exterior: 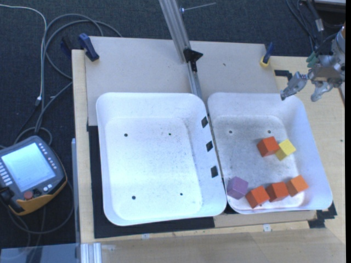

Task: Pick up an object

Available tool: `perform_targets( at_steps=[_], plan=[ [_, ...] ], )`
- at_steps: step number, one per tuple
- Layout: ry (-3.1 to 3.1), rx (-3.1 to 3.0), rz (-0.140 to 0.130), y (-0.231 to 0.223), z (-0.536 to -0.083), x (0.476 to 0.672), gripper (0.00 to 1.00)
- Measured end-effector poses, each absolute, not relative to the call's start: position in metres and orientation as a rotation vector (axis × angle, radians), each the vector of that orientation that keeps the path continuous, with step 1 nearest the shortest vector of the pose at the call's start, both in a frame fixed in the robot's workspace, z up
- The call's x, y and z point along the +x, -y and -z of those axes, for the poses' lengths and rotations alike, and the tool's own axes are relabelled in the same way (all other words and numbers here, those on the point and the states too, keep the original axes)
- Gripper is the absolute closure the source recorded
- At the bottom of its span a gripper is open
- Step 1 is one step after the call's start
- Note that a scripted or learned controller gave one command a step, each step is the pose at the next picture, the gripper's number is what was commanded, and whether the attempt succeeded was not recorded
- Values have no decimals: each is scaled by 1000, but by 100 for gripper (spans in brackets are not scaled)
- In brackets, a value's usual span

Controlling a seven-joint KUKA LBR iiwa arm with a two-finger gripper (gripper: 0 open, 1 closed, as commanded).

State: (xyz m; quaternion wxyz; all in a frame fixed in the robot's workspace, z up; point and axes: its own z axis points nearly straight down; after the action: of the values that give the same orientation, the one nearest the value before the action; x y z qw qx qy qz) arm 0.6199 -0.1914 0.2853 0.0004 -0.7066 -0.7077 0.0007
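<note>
At the far nine o'clock edge, a teach pendant [30, 174] with a lit grey screen is seen lying on the dark carpet, its cables looped away toward eleven o'clock. Moving in, the left bin [109, 114] is laid out at the centre-left of the bench [137, 64], its speckled white floor marked by four small dark dots. A blue clamp [88, 46] is fixed at the board's ten o'clock corner, and an aluminium post [174, 23] is planted at twelve o'clock, slanting down to the seam between the bins. The right bin [312, 141] comes next, and here the blocks are gathered: a purple cube [237, 187] at the bin's seven o'clock, then an orange block [256, 196], a second orange block [277, 191] and a third orange block [296, 184] lined up touching along the six-to-five o'clock wall. Nearer the bin's centre, an upper orange cube [267, 146] is set touching a yellow cube [286, 149] at its three o'clock side. And out at two o'clock, the gripper [303, 91] is hung just beyond the right bin's far corner, its two fingers spread wide with nothing between them, well apart from every block.
</note>
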Motion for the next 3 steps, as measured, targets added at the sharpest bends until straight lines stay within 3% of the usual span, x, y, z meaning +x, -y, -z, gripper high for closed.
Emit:
perform_targets(
  at_steps=[1, 2, 3],
  plan=[
    [2215, -2216, -7, 203, -196, 599, 0],
    [2232, -2233, 12, 171, -118, 566, 0],
    [2238, -2235, 16, 170, -129, 568, 100]
  ],
)
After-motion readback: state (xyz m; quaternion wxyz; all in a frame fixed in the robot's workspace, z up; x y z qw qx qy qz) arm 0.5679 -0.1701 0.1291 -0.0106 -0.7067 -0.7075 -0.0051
